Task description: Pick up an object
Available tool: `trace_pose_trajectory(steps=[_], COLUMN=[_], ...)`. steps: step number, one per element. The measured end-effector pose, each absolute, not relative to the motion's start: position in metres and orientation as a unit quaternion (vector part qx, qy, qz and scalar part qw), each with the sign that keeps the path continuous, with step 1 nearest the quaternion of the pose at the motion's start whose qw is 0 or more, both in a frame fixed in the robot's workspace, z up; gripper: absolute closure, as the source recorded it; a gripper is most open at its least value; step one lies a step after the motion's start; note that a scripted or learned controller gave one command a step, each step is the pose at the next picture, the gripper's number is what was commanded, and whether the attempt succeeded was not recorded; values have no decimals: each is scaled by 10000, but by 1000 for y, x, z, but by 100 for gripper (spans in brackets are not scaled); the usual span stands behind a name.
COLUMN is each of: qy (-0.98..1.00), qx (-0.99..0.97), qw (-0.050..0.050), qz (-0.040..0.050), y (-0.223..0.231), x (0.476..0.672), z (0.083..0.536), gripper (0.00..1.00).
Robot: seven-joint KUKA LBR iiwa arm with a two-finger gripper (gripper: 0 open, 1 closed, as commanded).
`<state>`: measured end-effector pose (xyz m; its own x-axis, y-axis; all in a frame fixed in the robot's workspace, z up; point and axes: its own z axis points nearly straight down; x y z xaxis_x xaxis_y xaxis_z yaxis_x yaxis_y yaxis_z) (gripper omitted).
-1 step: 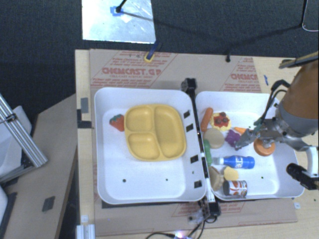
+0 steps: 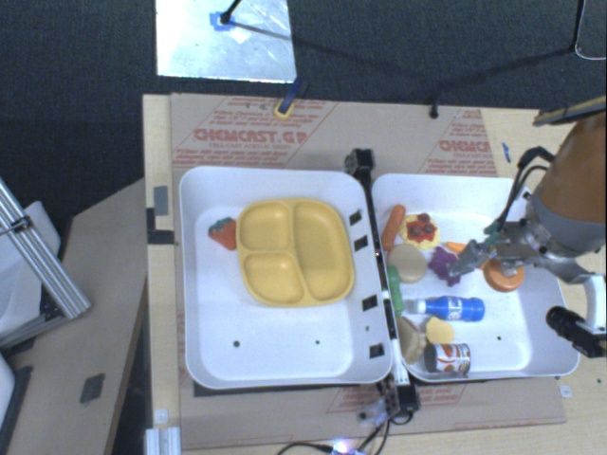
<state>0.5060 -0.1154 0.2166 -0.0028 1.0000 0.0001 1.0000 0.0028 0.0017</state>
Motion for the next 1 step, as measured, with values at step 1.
trace_pose_trajectory(steps=[1], qy=[7079], qx=[7063], qw=[-18], qz=[-9], y=[-109], x=[510], z=[156], gripper=[0])
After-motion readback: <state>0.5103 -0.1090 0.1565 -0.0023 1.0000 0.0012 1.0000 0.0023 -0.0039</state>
